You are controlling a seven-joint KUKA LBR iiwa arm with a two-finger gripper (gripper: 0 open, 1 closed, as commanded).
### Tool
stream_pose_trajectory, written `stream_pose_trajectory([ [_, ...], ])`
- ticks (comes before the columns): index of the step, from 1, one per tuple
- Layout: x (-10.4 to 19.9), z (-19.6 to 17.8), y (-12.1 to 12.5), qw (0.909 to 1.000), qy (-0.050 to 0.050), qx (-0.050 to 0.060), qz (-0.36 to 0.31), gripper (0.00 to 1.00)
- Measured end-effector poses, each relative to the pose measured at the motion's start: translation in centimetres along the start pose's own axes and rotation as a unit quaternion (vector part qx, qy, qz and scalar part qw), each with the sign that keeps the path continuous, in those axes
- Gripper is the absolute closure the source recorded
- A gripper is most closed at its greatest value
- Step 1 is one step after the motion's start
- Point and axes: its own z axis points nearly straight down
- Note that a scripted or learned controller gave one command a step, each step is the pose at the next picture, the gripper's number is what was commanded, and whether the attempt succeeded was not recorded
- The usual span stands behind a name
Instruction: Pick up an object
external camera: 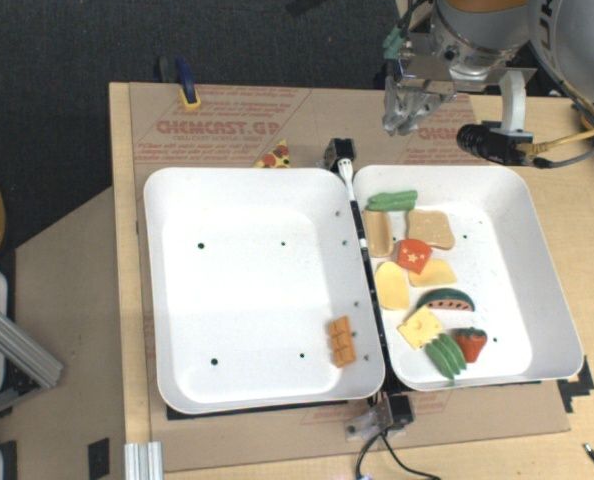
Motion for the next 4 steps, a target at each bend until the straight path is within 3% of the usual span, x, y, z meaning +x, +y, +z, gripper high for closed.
stream_pose_trajectory([
  [1,5.1,-21.9,-0.2,0.9998,0.000,-0.021,-0.001,1.00],
  [2,11.3,-7.6,-4.5,1.0000,-0.001,0.000,-0.001,1.00],
  [3,21.3,0.2,-1.2,1.0000,-0.001,-0.005,-0.002,1.00],
  [4,20.9,-19.2,-2.5,0.9998,0.002,-0.020,0.001,1.00],
])
